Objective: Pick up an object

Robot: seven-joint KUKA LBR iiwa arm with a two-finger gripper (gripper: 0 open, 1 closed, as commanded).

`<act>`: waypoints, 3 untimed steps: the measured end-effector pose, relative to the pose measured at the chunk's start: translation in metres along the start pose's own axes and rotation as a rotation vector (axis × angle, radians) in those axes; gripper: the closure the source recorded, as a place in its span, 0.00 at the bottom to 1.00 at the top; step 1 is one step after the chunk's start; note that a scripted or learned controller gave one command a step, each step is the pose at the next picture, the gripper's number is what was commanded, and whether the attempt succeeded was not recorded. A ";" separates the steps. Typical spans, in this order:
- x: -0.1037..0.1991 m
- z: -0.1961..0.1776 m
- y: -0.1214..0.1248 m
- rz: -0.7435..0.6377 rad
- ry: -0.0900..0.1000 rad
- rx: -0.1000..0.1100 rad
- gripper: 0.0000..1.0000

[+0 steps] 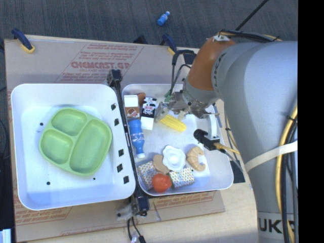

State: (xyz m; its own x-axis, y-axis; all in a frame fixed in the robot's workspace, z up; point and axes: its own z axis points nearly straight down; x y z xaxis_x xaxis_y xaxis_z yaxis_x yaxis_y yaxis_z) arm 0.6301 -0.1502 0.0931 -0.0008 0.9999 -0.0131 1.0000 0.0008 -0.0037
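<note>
Camera view: fixed above the bench, looking down at a slant on two white bins set side by side.
Gripper (170,107): low over the far part of the right bin, just above the near end of the corn cob; whether anything sits between its tips cannot be told at this angle.
Arm (253,100): grey, with an orange band (202,67) above the wrist, reaching in from the right and covering the right bin's far right corner.
Corn cob (173,123): yellow, lying aslant on the bin floor just beside the gripper.
Cow-patterned block (149,106): black and white, immediately left of the gripper.
Blue bottle (136,134): lying along the right bin's left wall.
Fried egg (174,157): white toy, near the bin's middle, between a croissant (196,158) and a brown slice.
Tomato (162,182): red, at the near edge, beside a patterned block (181,177).
Right bin (223,178): holds all the objects listed above.
Left bin (25,135): holds a green divided plate (76,140) with three compartments.
Cardboard sheet (96,59): printed in red, lying beneath both bins.
</note>
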 end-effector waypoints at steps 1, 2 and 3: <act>0.013 -0.001 -0.012 0.002 -0.006 -0.008 0.00; 0.016 -0.011 -0.012 -0.002 0.003 -0.003 1.00; 0.063 -0.123 0.007 -0.006 0.013 -0.006 1.00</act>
